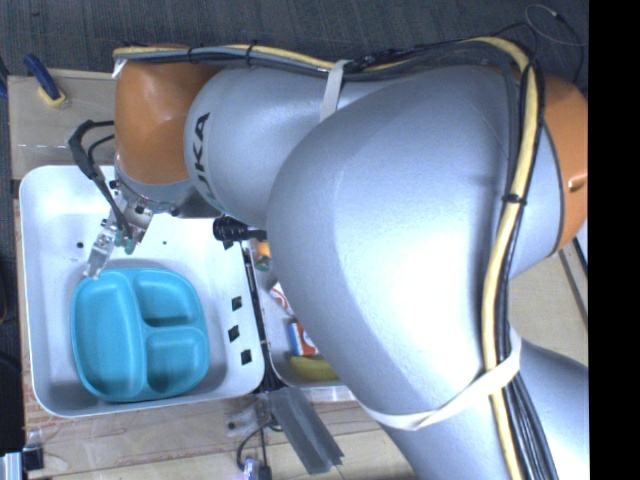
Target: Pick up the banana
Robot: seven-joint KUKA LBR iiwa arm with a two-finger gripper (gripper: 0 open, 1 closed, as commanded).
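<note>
Oddly, the jaws (103, 250) hang over the left bin (40, 268), beside the blue tray (140, 333); whether spread or closed, I cannot tell. The banana (312, 370) lies far right of them, mostly hidden beneath the arm (400, 228).

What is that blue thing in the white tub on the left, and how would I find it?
Start at the left white bin, beside the big grey arm. Low in that bin lies a turquoise plastic tray, just below the arm's claw. It is the one rounded, bright blue thing there, split into three compartments.
</note>
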